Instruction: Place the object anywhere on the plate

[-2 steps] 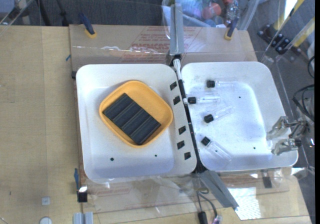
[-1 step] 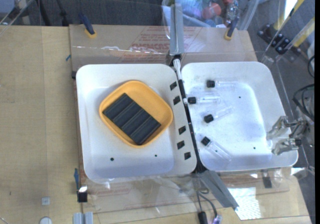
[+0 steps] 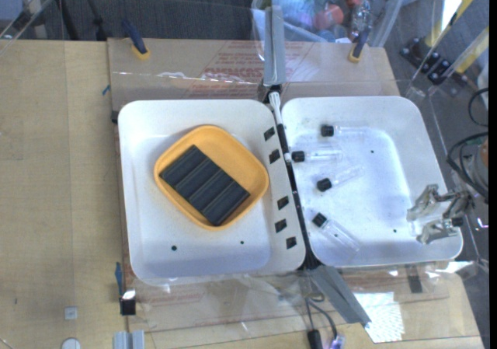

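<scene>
Vials point(image 3: 335, 158), four clear ones with black caps, lie scattered in the right bin point(image 3: 404, 118), well apart from the orange plate point(image 3: 252, 169) in the left bin point(image 3: 140, 207) that carries a dark ribbed block point(image 3: 204, 181), while the claw point(image 3: 436, 218) sits at the right bin's right edge, fingers spread, holding nothing.

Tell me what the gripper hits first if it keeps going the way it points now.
Probably the right bin's bare floor. The gripper points left, toward a clear vial beyond, though depth is unclear.
</scene>
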Controlling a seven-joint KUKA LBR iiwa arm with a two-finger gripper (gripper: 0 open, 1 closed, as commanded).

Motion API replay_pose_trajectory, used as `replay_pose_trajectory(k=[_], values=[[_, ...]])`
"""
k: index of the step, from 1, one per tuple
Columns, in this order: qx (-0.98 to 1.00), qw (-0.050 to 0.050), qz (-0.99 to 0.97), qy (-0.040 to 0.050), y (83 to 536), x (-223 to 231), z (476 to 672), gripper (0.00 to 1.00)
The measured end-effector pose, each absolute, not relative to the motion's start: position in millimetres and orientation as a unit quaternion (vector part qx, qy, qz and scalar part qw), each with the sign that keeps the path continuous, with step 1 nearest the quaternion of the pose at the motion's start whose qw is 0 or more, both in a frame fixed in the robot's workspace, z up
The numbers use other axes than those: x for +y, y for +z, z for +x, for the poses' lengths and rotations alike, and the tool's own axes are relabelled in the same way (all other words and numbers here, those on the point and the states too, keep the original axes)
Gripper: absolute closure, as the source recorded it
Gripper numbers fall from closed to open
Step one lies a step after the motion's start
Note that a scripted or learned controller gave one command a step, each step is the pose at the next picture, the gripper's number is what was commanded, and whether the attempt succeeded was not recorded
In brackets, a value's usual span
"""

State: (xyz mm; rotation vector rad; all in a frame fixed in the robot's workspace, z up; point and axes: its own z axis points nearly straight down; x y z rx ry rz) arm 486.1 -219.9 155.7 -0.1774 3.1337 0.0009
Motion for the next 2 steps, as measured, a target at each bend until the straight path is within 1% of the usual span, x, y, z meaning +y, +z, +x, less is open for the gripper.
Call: replay_pose_trajectory(k=[1, 2], values=[[0.995, 0.003, -0.095, -0.0003, 179.3, -221.7, 488.5, 1.0], [0.991, 0.001, -0.137, 0.0004, 172.1, -220.5, 489.1, 1.0]])
